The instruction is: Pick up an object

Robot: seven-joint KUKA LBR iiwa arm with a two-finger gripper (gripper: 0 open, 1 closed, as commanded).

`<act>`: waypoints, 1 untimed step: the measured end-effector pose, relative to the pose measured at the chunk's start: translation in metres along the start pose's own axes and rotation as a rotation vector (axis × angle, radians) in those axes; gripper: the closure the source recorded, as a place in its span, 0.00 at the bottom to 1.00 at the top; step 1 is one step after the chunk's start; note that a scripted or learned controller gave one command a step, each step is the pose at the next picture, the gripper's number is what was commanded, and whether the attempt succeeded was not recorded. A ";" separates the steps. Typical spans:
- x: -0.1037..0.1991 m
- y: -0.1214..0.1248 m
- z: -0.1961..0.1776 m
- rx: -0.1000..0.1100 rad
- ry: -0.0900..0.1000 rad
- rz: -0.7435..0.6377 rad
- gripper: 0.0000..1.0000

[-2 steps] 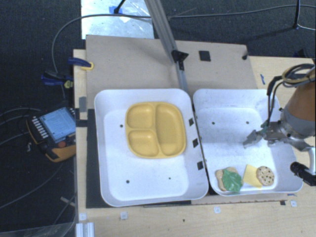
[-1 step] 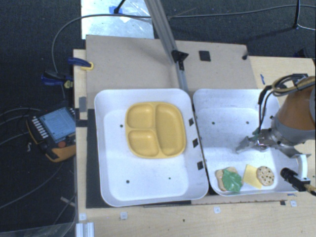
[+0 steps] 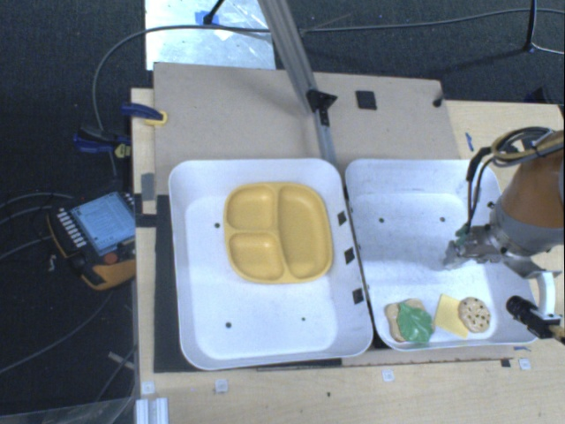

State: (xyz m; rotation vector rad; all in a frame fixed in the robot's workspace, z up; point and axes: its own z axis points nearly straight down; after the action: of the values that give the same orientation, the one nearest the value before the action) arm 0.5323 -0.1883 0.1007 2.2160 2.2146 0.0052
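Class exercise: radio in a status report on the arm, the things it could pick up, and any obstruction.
Gripper over right bin, nothing seen held. Green toy, yellow wedge, cookie at bin's near edge. Path unobstructed.

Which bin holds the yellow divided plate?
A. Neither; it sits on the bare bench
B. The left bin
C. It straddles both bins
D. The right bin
B. The yellow divided plate lies wholly inside the left bin, while the right bin holds the small food items along its near edge.
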 end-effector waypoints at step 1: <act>0.001 -0.007 -0.048 0.004 0.002 -0.002 1.00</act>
State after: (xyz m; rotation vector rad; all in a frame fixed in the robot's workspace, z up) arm 0.5251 -0.1868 0.1487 2.2169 2.2196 0.0036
